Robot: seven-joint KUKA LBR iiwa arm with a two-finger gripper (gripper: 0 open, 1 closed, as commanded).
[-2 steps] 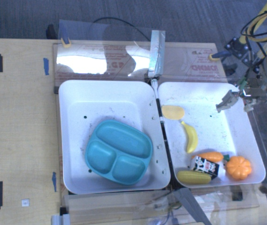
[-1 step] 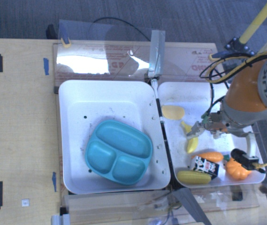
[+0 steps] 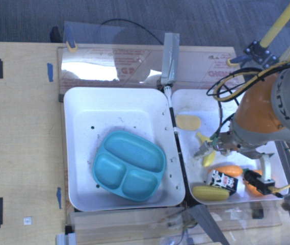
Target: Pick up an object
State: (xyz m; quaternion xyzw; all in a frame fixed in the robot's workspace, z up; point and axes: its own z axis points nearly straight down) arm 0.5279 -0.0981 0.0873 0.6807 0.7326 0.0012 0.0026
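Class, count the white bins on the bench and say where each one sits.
2. The left bin holds a blue divided plate. The right bin lies beside it, under the arm, with small items.

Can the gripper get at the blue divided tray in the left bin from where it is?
Probably yes: the blue divided tray lies alone and uncovered, but the gripper sits over the right bin, so it must cross the divider.

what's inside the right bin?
Right bin holds a pale yellow flat piece, a yellow piece by the gripper, an orange item, a black-and-white item, and a yellow-green one. The arm covers the bin's right part.
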